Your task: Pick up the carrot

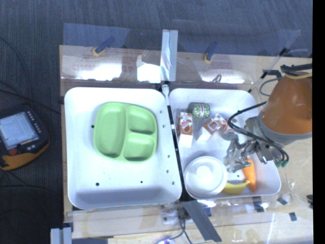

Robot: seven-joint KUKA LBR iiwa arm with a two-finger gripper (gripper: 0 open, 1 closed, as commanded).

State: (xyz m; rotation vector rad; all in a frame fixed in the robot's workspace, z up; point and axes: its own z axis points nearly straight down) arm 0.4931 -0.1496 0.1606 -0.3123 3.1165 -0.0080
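A: What's on the table [71, 55]?

B: Two white bins. The left bin [81, 187] holds a green divided tray [124, 131]. The right bin [269, 184] holds a white bowl [204, 175], a banana [234, 187] at the bowl's 4 o'clock, snack packets [186, 123] and a small can [199, 110].

A: And the tool [237, 156]?

B: It hangs over the right bin, just at the carrot's 10 o'clock. I cannot tell how wide it stands or whether it touches anything.

A: The carrot [250, 174]?

B: Lying in the right bin, at the bowl's 3 o'clock, beside the banana.
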